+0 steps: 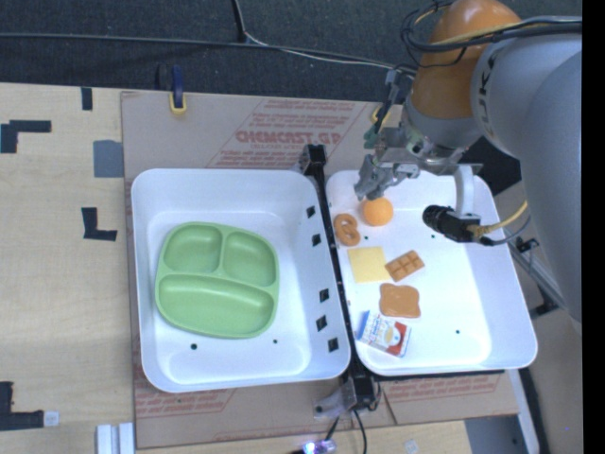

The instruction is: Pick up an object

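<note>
Orange ball (378,212) in the right bin (492,339) should be straddled squarely, since the gripper (371,189), its spread untellable, is poised just above it.

Camera, single, fixed: mounted above the wooden counter (57,253), angled downward at moderate range, framing two shallow white plastic bins (227,183) side by side; grey arm (539,93) enters frame right.

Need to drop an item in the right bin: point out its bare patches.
Right bin: bare floor right of the toast and the waffle piece, out to the right wall. Crowded along the left side: pretzel, orange, cheese slice, carton.
</note>
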Controlling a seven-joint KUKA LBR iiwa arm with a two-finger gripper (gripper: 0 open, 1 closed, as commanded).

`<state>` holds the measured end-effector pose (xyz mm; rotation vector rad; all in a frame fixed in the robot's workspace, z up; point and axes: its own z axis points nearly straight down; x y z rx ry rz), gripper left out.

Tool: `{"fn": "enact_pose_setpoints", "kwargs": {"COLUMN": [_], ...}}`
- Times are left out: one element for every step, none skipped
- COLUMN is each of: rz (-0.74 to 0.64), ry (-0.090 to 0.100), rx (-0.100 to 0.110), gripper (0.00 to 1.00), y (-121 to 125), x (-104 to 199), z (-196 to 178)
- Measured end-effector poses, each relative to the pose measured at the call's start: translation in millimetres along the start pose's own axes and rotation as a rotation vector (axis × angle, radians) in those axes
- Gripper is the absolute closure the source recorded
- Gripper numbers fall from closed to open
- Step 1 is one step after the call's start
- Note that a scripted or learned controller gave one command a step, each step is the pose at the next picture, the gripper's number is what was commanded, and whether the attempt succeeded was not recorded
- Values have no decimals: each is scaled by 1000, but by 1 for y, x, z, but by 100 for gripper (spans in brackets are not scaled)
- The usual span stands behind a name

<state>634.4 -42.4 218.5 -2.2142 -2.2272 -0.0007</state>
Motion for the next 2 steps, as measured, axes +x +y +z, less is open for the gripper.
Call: {"fn": "enact_pose_setpoints", "kwargs": {"rz": [-1,0], "ry": [1,0], "rx": [0,0], "gripper": [100,100], "y": [-1,15], "x": [57,108], "z": [-9,-12]}}
